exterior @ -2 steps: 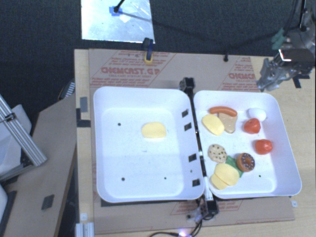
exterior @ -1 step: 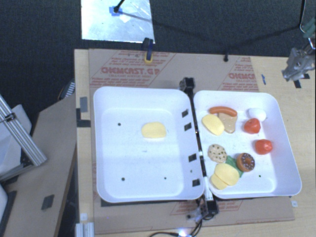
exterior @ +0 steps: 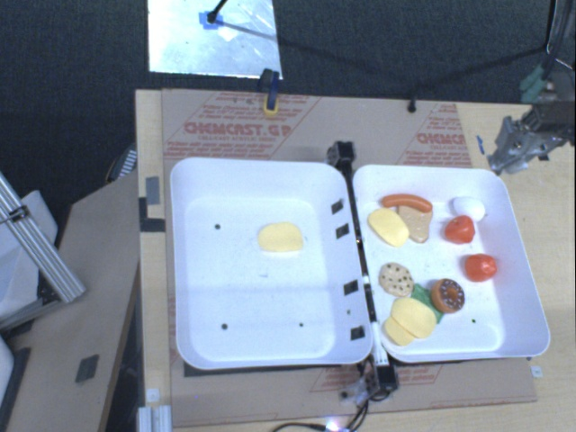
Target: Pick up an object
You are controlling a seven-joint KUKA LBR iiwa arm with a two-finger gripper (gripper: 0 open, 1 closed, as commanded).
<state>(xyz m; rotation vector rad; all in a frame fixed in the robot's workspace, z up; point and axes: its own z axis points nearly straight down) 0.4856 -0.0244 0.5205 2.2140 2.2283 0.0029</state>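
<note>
In the camera view my gripper (exterior: 507,156) hangs at the far right, above the back right corner of the right bin (exterior: 517,268). That bin holds toy food: a sausage (exterior: 406,202), a yellow piece (exterior: 388,227), a tan slice (exterior: 417,226), a white egg (exterior: 468,208), two red tomatoes (exterior: 460,230) (exterior: 481,266), a cookie (exterior: 395,279), a doughnut (exterior: 447,295) and two yellow pieces (exterior: 409,318) over a green leaf. A single yellow piece (exterior: 281,238) lies in the left bin (exterior: 202,268). Nothing shows between the gripper's fingers.
A shiny metal plate (exterior: 214,25) lies on the dark floor behind the bench. A blue and yellow clamp (exterior: 269,93) sits at the bench's back edge. Black clips (exterior: 342,232) run along the seam between the bins. An aluminium rail (exterior: 36,250) slants at far left.
</note>
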